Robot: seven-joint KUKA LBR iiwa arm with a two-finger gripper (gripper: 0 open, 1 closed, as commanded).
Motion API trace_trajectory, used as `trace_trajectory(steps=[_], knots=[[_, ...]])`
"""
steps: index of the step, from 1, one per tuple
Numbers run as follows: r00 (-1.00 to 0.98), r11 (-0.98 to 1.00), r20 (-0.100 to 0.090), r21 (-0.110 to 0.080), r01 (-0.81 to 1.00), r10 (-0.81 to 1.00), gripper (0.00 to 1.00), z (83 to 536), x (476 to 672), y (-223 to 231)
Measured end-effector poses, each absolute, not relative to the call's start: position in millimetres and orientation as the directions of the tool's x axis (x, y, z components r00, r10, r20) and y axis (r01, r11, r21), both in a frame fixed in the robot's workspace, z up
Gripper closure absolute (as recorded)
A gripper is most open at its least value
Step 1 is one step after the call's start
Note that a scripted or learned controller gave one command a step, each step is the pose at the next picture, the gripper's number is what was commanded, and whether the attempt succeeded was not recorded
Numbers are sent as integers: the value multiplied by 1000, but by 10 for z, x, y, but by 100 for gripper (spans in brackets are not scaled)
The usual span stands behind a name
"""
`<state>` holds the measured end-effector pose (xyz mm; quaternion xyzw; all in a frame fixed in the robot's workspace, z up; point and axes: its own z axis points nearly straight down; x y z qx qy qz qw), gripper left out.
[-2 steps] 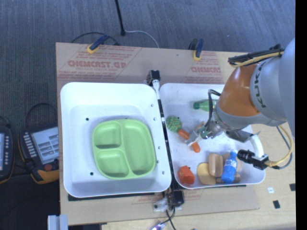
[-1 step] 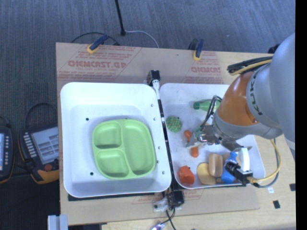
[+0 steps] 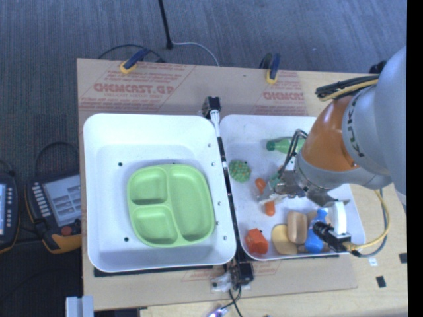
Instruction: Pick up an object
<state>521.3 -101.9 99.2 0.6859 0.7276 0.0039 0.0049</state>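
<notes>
My gripper (image 3: 283, 185) hangs low over the middle of the right bin (image 3: 246, 132), reaching in from the right. Close to it lie a small orange piece (image 3: 260, 184) on its left and another orange piece (image 3: 269, 209) just below. A green ball (image 3: 239, 171) rests near the bin's left wall. A green bottle-like object (image 3: 280, 144) lies behind the gripper. At the bin's front sit an orange-red block (image 3: 256, 241), a tan rounded piece (image 3: 283, 240), a tan block (image 3: 297, 226) and a blue object (image 3: 315, 241).
The left bin (image 3: 106, 137) holds a light green divided plate (image 3: 171, 204). A black-and-white divider (image 3: 221, 152) runs between the bins. Clamps (image 3: 271, 71) sit on the cardboard at the back.
</notes>
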Motion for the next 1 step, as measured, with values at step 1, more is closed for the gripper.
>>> trace_trajectory(steps=[1], knots=[[51, -51, -1, 2, 999, 999, 100, 2633, 5207, -478]])
